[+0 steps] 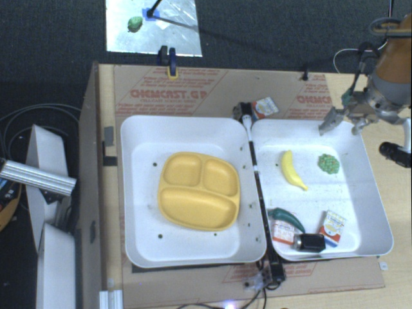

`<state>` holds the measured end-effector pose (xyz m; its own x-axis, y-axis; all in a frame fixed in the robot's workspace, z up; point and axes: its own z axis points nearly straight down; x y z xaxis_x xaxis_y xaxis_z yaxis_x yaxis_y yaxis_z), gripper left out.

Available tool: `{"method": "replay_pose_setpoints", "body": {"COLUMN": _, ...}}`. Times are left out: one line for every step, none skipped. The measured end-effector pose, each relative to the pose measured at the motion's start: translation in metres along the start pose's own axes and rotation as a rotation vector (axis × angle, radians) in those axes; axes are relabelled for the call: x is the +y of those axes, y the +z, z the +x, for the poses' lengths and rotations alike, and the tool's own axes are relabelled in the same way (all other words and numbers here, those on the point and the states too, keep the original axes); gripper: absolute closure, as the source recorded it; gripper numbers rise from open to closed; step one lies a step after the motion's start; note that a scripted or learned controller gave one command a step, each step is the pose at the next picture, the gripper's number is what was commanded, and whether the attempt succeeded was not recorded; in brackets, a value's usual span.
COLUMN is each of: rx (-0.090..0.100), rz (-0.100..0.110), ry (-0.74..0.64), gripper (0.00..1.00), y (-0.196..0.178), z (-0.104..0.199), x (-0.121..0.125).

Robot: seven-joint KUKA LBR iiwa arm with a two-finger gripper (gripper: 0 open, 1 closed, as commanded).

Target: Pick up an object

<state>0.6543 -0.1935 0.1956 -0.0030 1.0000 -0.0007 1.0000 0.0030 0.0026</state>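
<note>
**Robot tool hovering at the far edge of the right bin**

The tool (339, 121) sits at the upper right, over the far rim of the right bin (372, 192). Its two fingers are spread apart — nothing is between them. The grey arm with an orange band (394, 60) reaches in from the right edge.

Inside the right bin, nearest the tool, lies a green bumpy ball (328, 164). Just to its left is a yellow banana (293, 170), lying at a slant. At the near end of the bin are a dark green pepper (286, 217), a small red and white carton (332, 227), and a black object (309, 242) touching a second small packet (282, 233).

The left bin (138, 185) holds a yellow divided plate (199, 190) with three compartments. Both bins rest side by side on a brown cardboard sheet (193, 89) over the tabletop.
</note>
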Motion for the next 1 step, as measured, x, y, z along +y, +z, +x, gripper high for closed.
{"method": "replay_pose_setpoints", "body": {"rx": 0.002, "rz": 0.002, "ry": -0.002, "gripper": 0.00, "y": 0.0492, "z": 0.0597, "x": -0.0139}}
